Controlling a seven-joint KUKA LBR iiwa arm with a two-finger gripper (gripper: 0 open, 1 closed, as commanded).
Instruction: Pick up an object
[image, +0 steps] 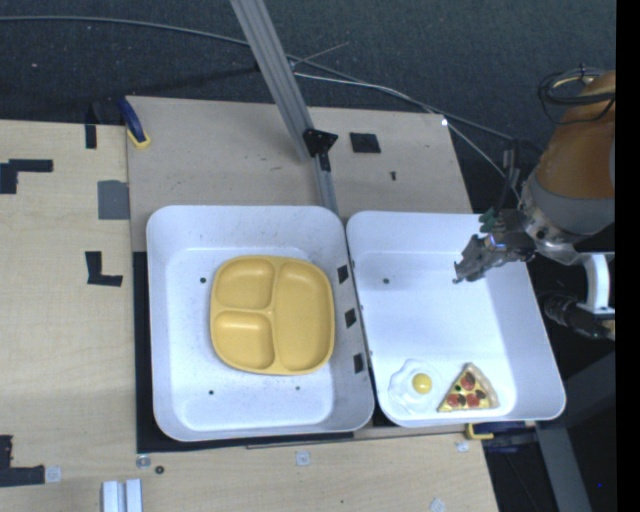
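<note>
The pale wooden worktop (60, 300) is carrying two shallow, glossy white bins. The left bin (170, 300) is holding a smooth yellow three-compartment plate (272, 314). The right bin (520, 330) is holding a fried-egg toy (413, 384) just beside a triangular pizza-slice toy (468, 390) near its front edge. The dark tool (478, 255) is hovering over this bin's far right side, gripping nothing; open or closed, I cannot tell.

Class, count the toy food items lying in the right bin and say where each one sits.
2. A fried egg lies near the right bin's front edge; a pizza slice sits just right of it.
</note>
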